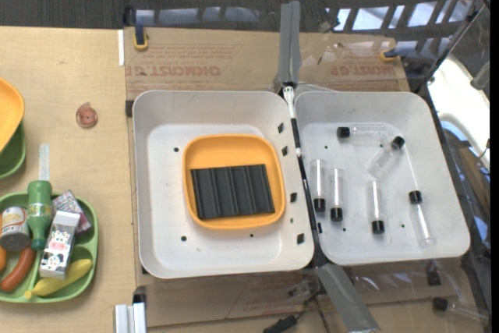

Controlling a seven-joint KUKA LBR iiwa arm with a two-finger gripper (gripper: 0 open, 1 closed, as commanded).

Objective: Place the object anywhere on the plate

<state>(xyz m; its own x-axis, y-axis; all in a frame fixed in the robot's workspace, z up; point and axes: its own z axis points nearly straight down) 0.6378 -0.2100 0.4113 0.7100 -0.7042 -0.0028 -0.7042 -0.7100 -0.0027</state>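
Six clear, black-capped tubes (336, 195) lie scattered in the right white bin (444, 168) on the desk (62, 74), well apart from the orange plate (230, 148) in the left bin (156, 191), which bears a dark ridged slab (234, 193). The end effector's state cannot be told.

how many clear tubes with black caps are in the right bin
6 tubes in the right bin: one at the top, one upper right, two side by side at left, one at centre, one at right.
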